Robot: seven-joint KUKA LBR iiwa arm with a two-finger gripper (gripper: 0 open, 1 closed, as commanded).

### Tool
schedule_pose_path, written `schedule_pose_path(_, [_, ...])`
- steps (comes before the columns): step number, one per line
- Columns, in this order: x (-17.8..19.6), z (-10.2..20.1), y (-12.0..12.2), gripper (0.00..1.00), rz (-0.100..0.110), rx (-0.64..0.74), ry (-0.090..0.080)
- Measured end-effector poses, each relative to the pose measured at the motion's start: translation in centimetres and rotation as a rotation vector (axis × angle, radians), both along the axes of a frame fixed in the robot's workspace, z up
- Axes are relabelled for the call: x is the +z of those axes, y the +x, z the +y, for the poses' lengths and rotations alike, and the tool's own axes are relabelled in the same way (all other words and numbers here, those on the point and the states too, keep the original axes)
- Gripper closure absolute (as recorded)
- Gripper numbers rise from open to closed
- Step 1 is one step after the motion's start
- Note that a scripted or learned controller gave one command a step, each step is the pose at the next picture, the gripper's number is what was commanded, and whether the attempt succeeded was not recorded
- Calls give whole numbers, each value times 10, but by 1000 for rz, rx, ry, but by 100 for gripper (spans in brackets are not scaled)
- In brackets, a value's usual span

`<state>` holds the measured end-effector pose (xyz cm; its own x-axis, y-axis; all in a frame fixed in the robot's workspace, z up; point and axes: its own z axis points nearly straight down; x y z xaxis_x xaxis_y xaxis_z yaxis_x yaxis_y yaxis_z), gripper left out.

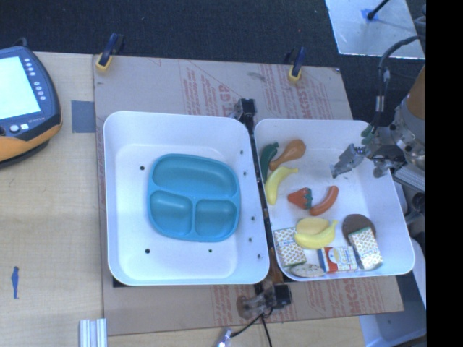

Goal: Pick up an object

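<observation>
Reaching in from the right, the gripper is seen over the upper right part of the right bin, with its two fingers spread apart and nothing between them. One fingertip is pointed down and to the left toward the bin floor, while the other is set nearer the bin's right wall; whether either touches the floor cannot be told. Toy food is scattered in this bin, well apart from the gripper: a brown drumstick lies near the top left, just beside a green pepper, and a yellow banana is laid below them. A strawberry and a red sausage are placed near the middle, almost touching. Lower down, a yellow lemon-like piece is rested beside a brown-topped ice cream bar, with a small carton and a patterned packet along the bottom edge. A blue divided plate is held by the left bin. Both bins are set on a cardboard sheet, clamped at its top edge, and a tablet-like pendant is seen at far left.
</observation>
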<state>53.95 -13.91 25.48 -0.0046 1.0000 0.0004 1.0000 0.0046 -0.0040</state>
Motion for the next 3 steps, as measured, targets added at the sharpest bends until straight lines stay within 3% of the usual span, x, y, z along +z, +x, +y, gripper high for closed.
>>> schedule_pose_path(1, [-86, 37, 25, 0, 1, 2, -2])
schedule_pose_path(2, [-162, 38, 20, 0, 2, 1, -1])
schedule_pose_path(3, [-152, 37, 20, 100, 3, 5, -3])
